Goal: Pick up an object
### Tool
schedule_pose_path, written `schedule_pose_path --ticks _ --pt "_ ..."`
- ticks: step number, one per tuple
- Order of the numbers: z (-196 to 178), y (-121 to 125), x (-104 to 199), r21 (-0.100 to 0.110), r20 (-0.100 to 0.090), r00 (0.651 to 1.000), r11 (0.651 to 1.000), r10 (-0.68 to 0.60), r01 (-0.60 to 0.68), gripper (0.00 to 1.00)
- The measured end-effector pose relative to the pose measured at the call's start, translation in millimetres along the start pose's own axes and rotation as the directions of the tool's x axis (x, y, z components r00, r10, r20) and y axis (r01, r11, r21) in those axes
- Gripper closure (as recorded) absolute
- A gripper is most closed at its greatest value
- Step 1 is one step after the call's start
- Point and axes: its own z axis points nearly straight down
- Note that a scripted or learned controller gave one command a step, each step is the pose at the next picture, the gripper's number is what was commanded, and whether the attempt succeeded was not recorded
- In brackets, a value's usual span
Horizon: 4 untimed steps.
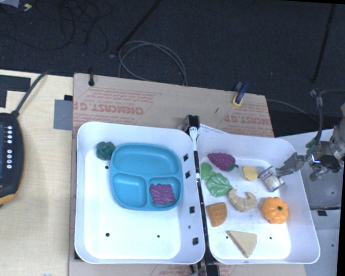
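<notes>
The hand (274, 177) reaches in over the right bin (306, 246) from its far right side, and whether it is released or clenched cannot be told. It sits low, near the small yellow piece (250, 173) and just above the orange pumpkin (275, 210) and the tan curved piece (242, 200). This looks like the approach step, with no object visibly lifted. The next move calls for settling squarely over one piece, probably the yellow one, before closing
</notes>
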Motion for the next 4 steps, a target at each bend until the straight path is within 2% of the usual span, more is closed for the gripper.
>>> schedule_pose_path --ticks 1,2,3,4 --pt "126.1 -1.7 -5.1 0.010 -0.003 1.000 1.000 -0.001 0.001 0.00" --pt "167.1 -27.6 -6.8 -0.005 0.001 1.000 1.000 0.000 0.000 0.00" --pt "158.8 -29.2 -7.9 0.000 -0.001 1.000 1.000 0.005 -0.005 1.00" --pt "169.9 9.5 66.9 -0.001 -0.001 1.000 1.000 -0.006 0.006 1.00"
